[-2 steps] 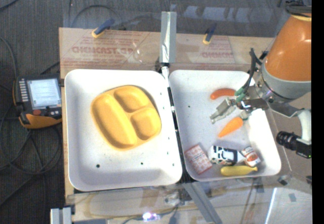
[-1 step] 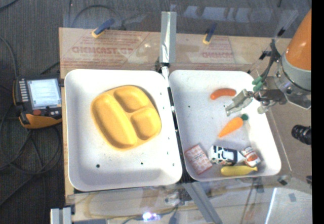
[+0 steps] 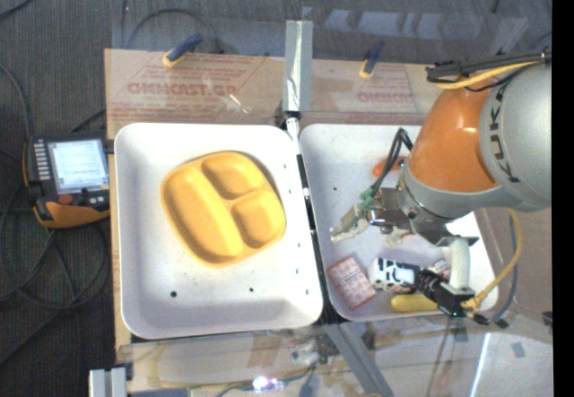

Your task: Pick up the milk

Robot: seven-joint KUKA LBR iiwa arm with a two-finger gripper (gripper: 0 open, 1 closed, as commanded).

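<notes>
**Milk lies loose in the right bin; tool poised just beside it**

Nearest our lens is the arm [image 3: 466, 144], its orange band swelling over the right side of the right bin [image 3: 341, 153]. It leans in from the right, so the wrist hides part of that bin's floor from us.

The milk [image 3: 392, 272], a small black-and-white carton, lies flat on the floor of the right bin, toward its front edge. We judge that it has been left loose and unpropped so that it can be taken from above. Just beside it, on the left, rests a pink packet [image 3: 350, 281]. A yellow thing [image 3: 411, 303] lies close against its front side, and that crowding may hamper a clean grip.

The tool [image 3: 384, 214] hangs over the middle of the same bin, near the milk but apart from it, on the carton's far side. A green-and-white thing [image 3: 354, 223] sits right at the tool's left; we cannot say whether they touch. We cannot tell how wide the tool stands, because the wrist and its fittings blur it. Nothing of the milk shows within it, so we take the carton as not yet grasped.

Farther back in the right bin lies a small orange thing [image 3: 384, 168]. The left bin [image 3: 143, 297] holds a yellow divided plate [image 3: 224, 207], set alone near its middle and well apart from the work. Both bins rest side by side on the bench [image 3: 206, 86].
</notes>
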